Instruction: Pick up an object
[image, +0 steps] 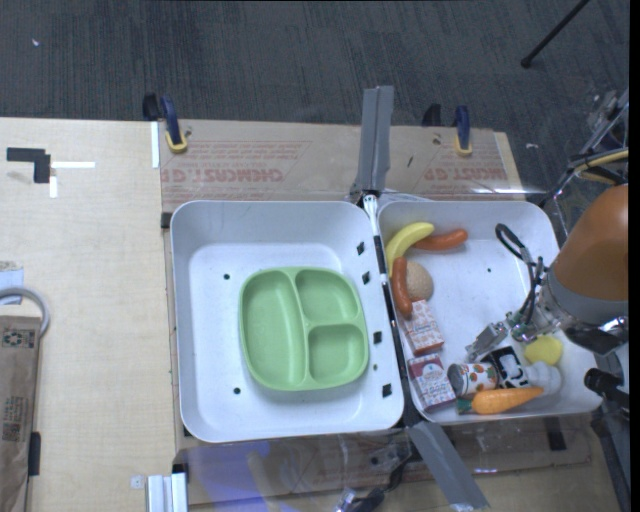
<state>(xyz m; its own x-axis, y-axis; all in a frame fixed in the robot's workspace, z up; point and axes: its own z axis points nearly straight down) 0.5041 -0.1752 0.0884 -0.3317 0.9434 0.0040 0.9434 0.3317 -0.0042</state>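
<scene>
The gripper (497, 338) hangs low in the right bin (470, 215), just above the small can (473, 378). Whether it is open or closed, I cannot tell.

The grey arm, orange-banded above the wrist, reaches in from the right, its claw (497, 338) angled low and leftward.

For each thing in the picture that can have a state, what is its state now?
green tray: flat in the left bin, its compartments bare.
banana: lying at the right bin's far left corner, against a sausage.
can: on its side.
carrot: lying flat by the near wall.
gripper: low in the right bin, above the can.
</scene>
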